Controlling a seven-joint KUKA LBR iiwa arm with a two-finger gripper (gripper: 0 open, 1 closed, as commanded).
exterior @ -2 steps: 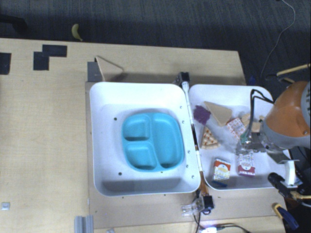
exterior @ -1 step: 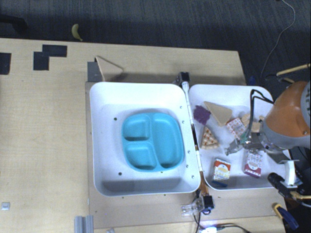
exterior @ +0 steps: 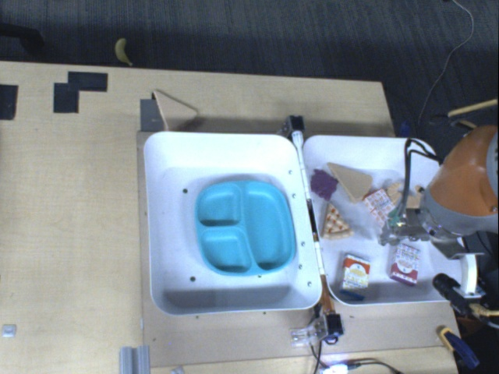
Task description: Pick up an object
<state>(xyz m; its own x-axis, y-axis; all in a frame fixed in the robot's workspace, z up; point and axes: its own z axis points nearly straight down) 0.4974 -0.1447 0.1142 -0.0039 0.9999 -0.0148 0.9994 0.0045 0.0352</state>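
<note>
A light wooden bench (exterior: 78, 209) carries two white bins side by side. The left bin (exterior: 168, 209) contains a blue divided tray (exterior: 244, 226). The right bin (exterior: 374, 145) holds the loose objects — a tan wedge (exterior: 352, 180), a purple piece (exterior: 323, 182), a waffle slice (exterior: 336, 221) and small cartons (exterior: 355, 272). The arm's orange-banded wrist (exterior: 468, 181) sits over this bin's right side, with its gripper (exterior: 399, 226) low among the cartons; whether it grasps anything cannot be told. Nothing looks lifted yet — the pick seems still ahead.

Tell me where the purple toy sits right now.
The purple toy lies in the right bin, near its left wall, just left of the tan wedge and above the waffle-patterned slice.
</note>
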